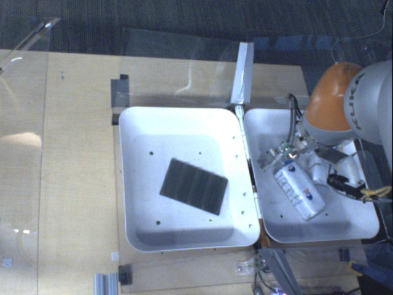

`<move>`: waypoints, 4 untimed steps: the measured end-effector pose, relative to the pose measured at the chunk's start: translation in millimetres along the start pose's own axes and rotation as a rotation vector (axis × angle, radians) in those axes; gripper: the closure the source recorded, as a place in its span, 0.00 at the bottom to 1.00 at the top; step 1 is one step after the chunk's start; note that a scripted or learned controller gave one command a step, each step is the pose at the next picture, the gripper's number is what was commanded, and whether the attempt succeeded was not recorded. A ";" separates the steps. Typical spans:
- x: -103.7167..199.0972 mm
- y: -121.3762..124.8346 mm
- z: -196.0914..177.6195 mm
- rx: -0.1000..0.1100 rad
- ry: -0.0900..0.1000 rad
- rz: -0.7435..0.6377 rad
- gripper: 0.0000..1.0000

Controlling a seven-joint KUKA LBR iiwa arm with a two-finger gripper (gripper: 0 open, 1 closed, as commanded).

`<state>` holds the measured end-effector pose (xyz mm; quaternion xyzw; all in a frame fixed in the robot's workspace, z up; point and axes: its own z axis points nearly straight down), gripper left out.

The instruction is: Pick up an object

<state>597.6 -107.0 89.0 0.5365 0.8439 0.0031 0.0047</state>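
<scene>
A white can (299, 193) with blue and red print lies on its side in the right bin (356, 226), tilted toward the bin's front right. A dark grey ribbed rectangular pad (194, 186) lies flat in the middle of the left bin (141, 128). My gripper (277, 155) hangs low in the right bin, just above and left of the can's upper end, close to the wall between the bins. The grey wrist and its orange band (330, 103) rise behind it and hide the bin's back right part.
A metal divider post (242, 72) stands behind the seam between the two bins. The wooden bench (61, 165) stretches out to the left, under a sheet of clear plastic. The arm covers the right bin's far right side.
</scene>
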 end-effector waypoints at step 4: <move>0.0 -13.0 -0.6 -0.002 -0.002 -0.076 0.00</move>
